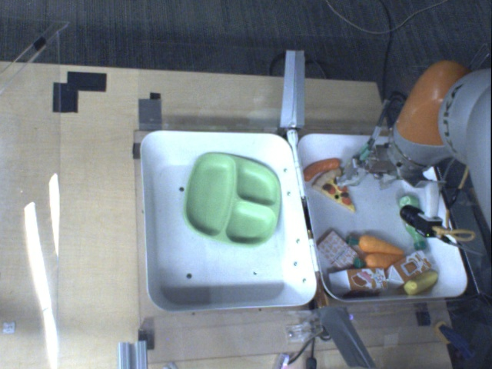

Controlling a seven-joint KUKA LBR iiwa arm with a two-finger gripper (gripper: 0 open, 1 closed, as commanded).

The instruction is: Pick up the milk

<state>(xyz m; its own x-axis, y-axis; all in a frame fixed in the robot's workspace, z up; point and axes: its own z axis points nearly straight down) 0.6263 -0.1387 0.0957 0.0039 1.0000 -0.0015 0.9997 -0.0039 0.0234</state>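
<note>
Counting bins: two, left bin [154,229] and right bin [461,271].
Green tray [232,197]: one, in the left bin.
Milk [400,272]: one carton, lying at the right bin's near edge.
Carrots [380,245]: two, just behind the milk.
Gripper [367,165]: at the right bin's far end, well apart from the milk; open or closed, cannot tell.

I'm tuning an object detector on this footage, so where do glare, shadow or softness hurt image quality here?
In the camera view, bright streaks of glare lie on the bench at left; the left bin has a grey shadow along its near wall, under the green tray; the whole frame is soft, so the milk carton's print is unreadable, and the gripper blurs into clutter.
</note>
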